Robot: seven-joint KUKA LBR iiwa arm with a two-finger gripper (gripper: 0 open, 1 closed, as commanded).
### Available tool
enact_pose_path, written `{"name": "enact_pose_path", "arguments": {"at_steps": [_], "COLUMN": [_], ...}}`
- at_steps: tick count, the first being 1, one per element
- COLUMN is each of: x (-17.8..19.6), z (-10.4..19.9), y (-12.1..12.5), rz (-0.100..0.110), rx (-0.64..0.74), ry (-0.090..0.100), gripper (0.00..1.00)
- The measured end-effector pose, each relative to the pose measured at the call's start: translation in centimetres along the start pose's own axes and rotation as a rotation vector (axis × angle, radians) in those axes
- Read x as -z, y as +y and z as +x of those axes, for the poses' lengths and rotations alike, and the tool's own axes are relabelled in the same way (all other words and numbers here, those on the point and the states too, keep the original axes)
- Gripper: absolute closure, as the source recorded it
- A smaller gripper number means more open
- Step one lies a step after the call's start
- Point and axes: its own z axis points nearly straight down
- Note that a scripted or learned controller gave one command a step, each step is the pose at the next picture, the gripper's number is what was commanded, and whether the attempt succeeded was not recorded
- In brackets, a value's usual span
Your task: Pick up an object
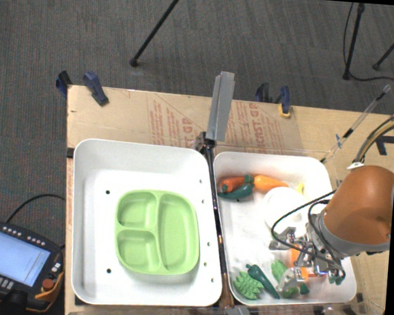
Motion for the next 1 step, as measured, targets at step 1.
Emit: {"name": "enact_pose_path", "arguments": {"at_steps": [1], "x": [0.96], "z": [-0.15], "y": [0.23], "rz": [-0.002], "rx": [0.006], "ry": [-0.002], "gripper": [1.0]}}
